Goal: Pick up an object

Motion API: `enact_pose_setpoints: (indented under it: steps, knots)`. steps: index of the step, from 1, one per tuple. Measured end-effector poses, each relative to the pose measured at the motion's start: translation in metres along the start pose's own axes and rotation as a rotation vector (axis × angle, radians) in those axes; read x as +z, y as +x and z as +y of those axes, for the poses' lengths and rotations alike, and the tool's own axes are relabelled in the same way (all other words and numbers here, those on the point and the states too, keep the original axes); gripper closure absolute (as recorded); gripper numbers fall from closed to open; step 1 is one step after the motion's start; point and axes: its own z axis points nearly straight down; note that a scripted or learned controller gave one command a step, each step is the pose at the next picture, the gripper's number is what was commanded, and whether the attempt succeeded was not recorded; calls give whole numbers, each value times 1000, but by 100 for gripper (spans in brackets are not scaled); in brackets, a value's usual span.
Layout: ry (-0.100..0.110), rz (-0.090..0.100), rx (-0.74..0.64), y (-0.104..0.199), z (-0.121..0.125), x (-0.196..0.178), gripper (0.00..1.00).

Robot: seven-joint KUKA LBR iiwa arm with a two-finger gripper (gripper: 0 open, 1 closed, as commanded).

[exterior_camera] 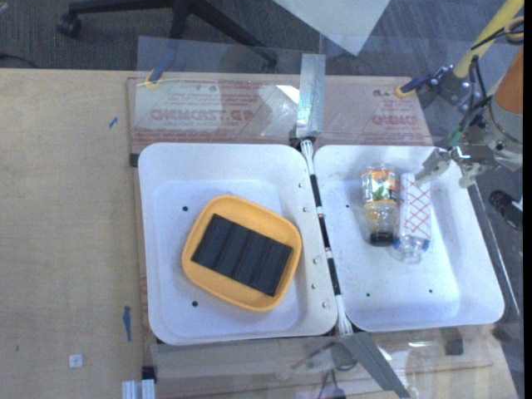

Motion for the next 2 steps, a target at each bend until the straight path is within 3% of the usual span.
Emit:
enact_pose_setpoints:
  steps: [1,2]
  knots:
    - [-4,-2,-137,44,4,112,0]
    - [-14,-2,-85,37,9,116,0]
